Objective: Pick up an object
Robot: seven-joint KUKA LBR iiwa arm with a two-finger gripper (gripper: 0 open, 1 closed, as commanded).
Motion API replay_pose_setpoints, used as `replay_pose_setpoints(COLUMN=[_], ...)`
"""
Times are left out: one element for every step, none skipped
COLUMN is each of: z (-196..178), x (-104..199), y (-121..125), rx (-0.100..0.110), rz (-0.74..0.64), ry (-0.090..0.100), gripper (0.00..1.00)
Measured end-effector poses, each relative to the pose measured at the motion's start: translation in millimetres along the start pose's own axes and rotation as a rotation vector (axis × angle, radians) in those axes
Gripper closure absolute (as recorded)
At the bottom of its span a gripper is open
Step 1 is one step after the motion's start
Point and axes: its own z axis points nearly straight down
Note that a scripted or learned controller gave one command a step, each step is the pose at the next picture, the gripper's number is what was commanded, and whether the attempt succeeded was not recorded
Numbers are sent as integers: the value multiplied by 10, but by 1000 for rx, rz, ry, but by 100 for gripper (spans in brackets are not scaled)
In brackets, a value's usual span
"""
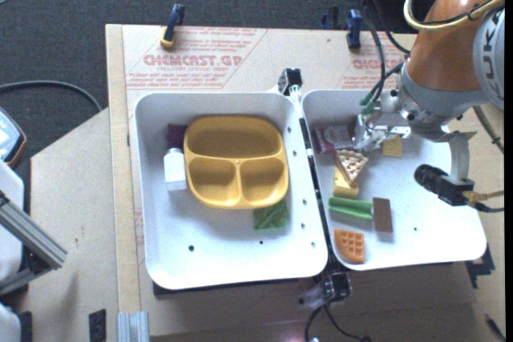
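Observation:
The right bin (433, 240) holds several toy foods: a tan sandwich wedge (350, 166) over a yellow block (345, 188), a green bean piece (350, 207), a brown bar (382, 214), an orange waffle (349, 245), a purple piece (323, 140) and a small yellow cube (392, 146). My gripper (370, 132) hangs low over the back of this bin, just above and right of the sandwich wedge, between the purple piece and the yellow cube. Its tips are too small and cluttered to read.
In the left bin (152, 196) lies a yellow divided plate (236, 160), with a white bottle (175, 170), a dark purple item (176, 132) and a green leafy piece (271, 217) around it. A black cylinder (437, 183) on the arm overhangs the right bin.

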Motion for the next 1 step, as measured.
replay_pose_setpoints(z=[29], x=[641], y=[111], rx=[1], rz=[-1], ry=[0], gripper=[100])
